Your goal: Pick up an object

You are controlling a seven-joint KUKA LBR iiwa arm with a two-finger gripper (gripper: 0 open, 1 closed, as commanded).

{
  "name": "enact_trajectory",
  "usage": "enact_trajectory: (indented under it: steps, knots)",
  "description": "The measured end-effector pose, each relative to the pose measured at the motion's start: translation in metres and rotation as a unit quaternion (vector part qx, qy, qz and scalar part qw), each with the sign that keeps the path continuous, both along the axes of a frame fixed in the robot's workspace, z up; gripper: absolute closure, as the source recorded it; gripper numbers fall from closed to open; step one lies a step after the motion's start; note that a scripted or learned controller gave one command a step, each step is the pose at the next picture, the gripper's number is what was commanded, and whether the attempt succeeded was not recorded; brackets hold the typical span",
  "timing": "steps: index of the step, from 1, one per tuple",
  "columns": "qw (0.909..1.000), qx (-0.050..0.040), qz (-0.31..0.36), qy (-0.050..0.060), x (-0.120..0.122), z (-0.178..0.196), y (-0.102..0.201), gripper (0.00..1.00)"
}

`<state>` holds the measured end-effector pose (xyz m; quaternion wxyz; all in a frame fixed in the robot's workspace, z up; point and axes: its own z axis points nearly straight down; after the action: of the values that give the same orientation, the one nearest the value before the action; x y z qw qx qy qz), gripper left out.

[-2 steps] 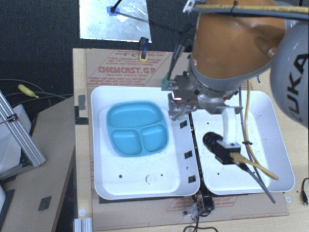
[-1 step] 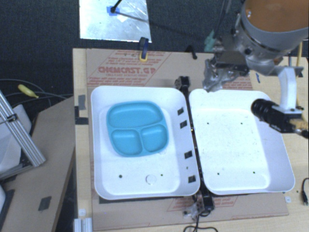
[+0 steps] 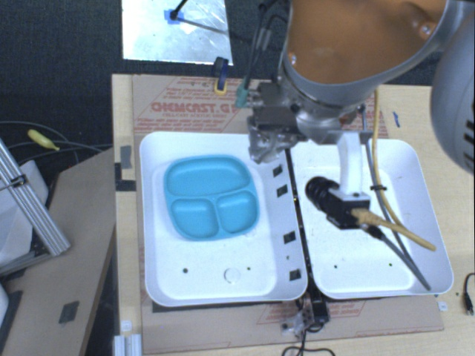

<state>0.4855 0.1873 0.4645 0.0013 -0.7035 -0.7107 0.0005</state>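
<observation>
A light blue plate (image 3: 211, 196) with three compartments lies flat in the left white bin (image 3: 154, 221), towards its back half. My gripper (image 3: 266, 145) hangs over the back end of the divider between the two bins, just past the plate's far right corner. Nothing shows in its grasp. The grey and orange arm covers the back of the right bin (image 3: 424, 213).
Both bins rest on a cardboard sheet (image 3: 178, 106). A small blue and yellow clip (image 3: 220, 76) stands behind the left bin, beside a shiny panel (image 3: 174, 17). An aluminium rail (image 3: 26, 206) lies off the bench at the left.
</observation>
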Motion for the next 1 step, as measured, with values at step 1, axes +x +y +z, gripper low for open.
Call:
enact_trajectory:
  steps: [1]
  knots:
    - [1.0000, -0.0006, -0.002, 0.000, 0.0153, -0.0481, 0.0411, 1.00]
